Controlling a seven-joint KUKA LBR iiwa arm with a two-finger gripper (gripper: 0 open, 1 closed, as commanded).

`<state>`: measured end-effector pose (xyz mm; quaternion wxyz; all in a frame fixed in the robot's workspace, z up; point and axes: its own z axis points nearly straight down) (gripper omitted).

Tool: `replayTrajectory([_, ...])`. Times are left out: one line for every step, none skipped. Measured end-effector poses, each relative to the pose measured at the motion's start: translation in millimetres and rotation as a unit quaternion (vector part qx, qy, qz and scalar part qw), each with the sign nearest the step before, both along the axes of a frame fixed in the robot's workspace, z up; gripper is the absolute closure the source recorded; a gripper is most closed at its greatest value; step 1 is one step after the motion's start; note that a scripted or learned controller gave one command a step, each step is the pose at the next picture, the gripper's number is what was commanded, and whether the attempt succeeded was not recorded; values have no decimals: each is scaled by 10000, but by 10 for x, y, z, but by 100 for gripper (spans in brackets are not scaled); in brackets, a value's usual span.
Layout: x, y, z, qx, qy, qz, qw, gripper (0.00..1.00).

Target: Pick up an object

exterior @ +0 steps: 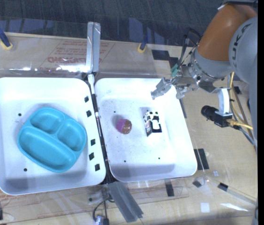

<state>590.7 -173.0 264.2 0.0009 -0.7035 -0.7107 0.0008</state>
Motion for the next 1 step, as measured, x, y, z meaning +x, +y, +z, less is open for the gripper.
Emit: replayTrajectory([-849,-381,-1017,1,10,-22,10000,0])
